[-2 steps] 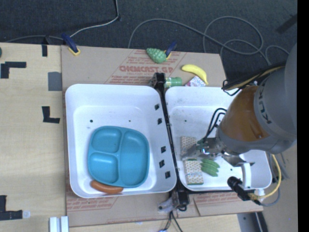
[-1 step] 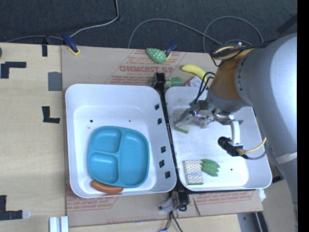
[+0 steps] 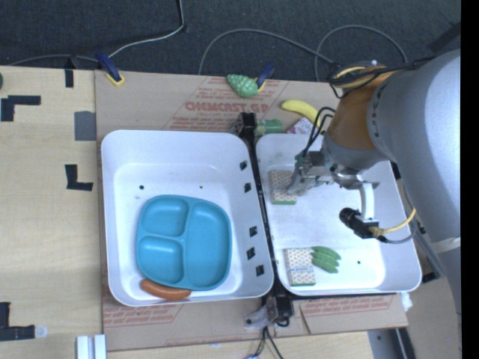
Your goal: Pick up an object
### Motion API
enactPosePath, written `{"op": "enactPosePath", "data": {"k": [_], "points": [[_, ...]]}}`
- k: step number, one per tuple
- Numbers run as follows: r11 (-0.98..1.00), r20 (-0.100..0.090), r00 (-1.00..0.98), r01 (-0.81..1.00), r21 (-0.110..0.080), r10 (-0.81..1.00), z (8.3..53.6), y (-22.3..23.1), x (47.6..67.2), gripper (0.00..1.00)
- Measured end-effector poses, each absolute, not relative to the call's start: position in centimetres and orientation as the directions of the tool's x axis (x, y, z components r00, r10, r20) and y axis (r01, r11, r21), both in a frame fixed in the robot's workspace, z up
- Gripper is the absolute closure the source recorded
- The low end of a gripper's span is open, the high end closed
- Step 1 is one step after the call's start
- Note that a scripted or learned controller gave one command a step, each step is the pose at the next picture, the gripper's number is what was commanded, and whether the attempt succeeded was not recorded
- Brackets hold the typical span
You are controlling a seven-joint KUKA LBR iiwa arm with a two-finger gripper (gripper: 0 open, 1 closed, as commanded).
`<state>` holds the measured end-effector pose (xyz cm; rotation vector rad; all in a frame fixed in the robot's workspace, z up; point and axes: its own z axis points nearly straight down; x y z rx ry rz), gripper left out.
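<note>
Hovering gripper [image 3: 299, 179], finger state indiscernible, over small patterned square sponge [image 3: 282, 186], far right bin: light, soft; pinch opposite edges.

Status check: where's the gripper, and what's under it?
Gripper low in right bin, at patterned sponge. Grasp unconfirmed. Second sponge and green pods sit apart, nearer front.
</note>
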<state>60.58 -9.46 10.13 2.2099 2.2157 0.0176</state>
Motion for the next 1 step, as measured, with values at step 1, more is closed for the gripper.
{"op": "enactPosePath", "data": {"k": [1], "points": [[0.003,0.000,-0.003,1.000,0.013,1.000,9.98,-9.45,60.47,0.00]]}}
